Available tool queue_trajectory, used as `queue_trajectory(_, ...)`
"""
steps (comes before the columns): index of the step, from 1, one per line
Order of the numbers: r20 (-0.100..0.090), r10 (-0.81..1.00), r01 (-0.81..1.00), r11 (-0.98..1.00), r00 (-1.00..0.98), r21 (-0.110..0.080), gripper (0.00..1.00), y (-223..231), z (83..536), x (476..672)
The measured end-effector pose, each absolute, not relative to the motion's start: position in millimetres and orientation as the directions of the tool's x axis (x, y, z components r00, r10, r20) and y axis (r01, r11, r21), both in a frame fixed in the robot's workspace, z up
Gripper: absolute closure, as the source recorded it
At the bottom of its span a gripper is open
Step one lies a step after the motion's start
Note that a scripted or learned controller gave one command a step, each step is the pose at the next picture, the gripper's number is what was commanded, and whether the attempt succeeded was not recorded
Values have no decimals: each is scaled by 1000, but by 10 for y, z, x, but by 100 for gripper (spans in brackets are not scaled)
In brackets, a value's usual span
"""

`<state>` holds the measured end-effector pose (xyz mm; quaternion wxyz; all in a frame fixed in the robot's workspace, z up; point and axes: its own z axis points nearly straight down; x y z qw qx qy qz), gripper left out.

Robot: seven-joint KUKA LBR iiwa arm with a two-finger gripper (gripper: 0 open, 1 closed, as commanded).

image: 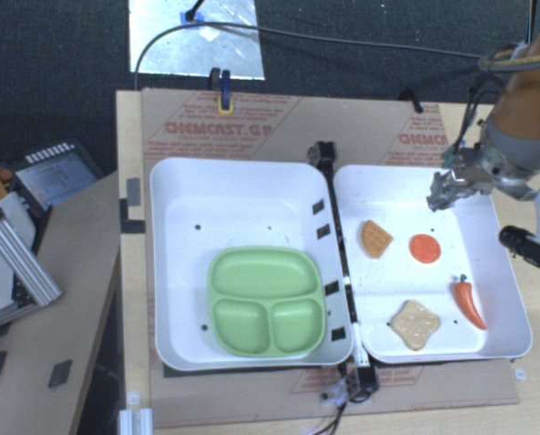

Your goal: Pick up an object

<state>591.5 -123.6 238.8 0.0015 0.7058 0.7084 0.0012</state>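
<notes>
In the right bin (501, 270) lie a red round slice (425, 248), an orange wedge-shaped piece (375, 239), a tan toast-like piece (415, 324) and a red-orange chili pepper (469, 302). My gripper (448, 189) hangs over the bin's far right part, above and a little to the right of the red slice. Nothing shows between its fingers.
A green three-compartment plate (266, 300) lies in the left bin (179, 243). A black divider (335, 243) runs between the bins. Cables and a yellow clamp (225, 93) sit beyond the bins, and equipment stands on the left bench.
</notes>
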Motion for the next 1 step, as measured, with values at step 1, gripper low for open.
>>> queue_trajectory(1,2,1000,1000,8,-8,1,100,-723,2474,5764)
